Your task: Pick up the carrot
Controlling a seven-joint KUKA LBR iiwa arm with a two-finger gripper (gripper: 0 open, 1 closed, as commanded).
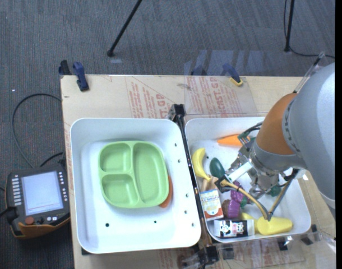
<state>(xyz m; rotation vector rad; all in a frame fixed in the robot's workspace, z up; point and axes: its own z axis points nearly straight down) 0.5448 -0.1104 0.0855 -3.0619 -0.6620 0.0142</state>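
Listing contents, right bin (303,202): carrot (229,140), orange, lying near the bin's far wall, partly hidden by the arm's wrist; banana (199,162) by the left wall; dark green item (217,166) just beside it; small carton (211,202); purple item (232,206); black-and-white carton (234,227); yellow item (273,225) in the near corner.

Left bin (84,206): green divided plate (132,174), with an orange thing peeking from under its right edge.

Claw (238,175): low among the clutter, nearer the green item and cartons than the carrot; its opening cannot be told, and nothing is visibly held.

Risk, as judged: a descent here would likely catch a neighbouring item, since the carrot sits apart toward the far wall under the wrist.
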